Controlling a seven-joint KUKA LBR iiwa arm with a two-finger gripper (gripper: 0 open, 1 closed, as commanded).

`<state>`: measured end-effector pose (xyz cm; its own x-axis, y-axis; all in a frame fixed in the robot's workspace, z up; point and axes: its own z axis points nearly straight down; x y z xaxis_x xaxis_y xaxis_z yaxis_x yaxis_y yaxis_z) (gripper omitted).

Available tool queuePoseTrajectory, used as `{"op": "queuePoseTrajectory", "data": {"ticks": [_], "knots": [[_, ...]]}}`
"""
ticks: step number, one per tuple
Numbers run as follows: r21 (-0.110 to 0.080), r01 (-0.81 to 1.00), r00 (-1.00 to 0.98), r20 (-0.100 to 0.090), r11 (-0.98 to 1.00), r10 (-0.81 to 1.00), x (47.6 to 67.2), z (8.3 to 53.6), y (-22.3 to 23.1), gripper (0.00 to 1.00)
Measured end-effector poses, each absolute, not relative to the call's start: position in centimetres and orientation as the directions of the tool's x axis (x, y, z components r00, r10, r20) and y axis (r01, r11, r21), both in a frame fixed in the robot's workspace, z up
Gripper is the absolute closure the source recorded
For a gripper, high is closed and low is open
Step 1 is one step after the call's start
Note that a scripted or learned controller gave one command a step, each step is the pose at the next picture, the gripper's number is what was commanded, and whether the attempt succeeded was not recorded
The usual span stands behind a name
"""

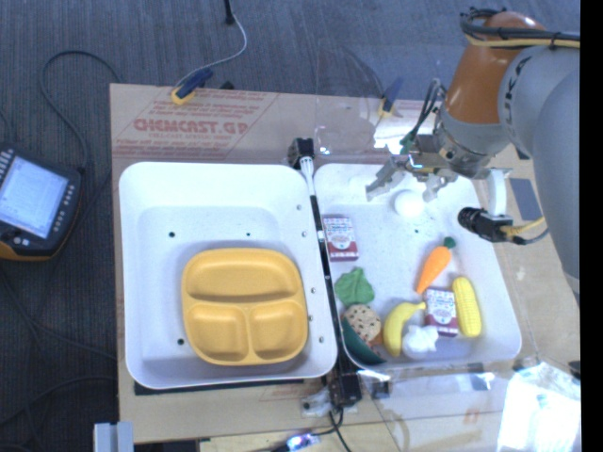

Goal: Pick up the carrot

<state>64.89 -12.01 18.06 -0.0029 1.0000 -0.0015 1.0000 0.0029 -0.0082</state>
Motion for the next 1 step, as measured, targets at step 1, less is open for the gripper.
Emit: {"op": "queuePoseTrajectory", "data": {"ticks": [1], "knots": [[-0.015,0.999,-0.037,-0.001,0.037,0.999,57.84,9.66,-18.11,0.0]]}}
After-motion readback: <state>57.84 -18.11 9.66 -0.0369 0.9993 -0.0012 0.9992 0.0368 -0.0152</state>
